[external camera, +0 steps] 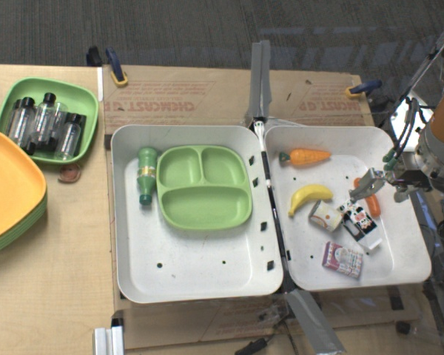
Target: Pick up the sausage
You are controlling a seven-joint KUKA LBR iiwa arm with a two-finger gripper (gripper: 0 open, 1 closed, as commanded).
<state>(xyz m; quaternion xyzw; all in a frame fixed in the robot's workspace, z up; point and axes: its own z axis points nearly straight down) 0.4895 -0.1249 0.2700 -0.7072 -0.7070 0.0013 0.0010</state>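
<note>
- Camera view, right bin: the gripper is seen low over the bin's right side, arm entering from the right edge.
- The sausage, reddish-orange, is judged to be the piece lying just below-right of the tool, partly hidden by it and by a black-and-white packet it touches.
- Finger opening can't be told; nothing is clearly seen clamped. Low placement is prob. an approach to the target.
- Crowding noted: packet against the sausage; a pale block and banana close to the left; pink packet below; carrot well apart at the top.
- Left bin: green divided plate w/ green bottle beside it; no obstruction.
</note>
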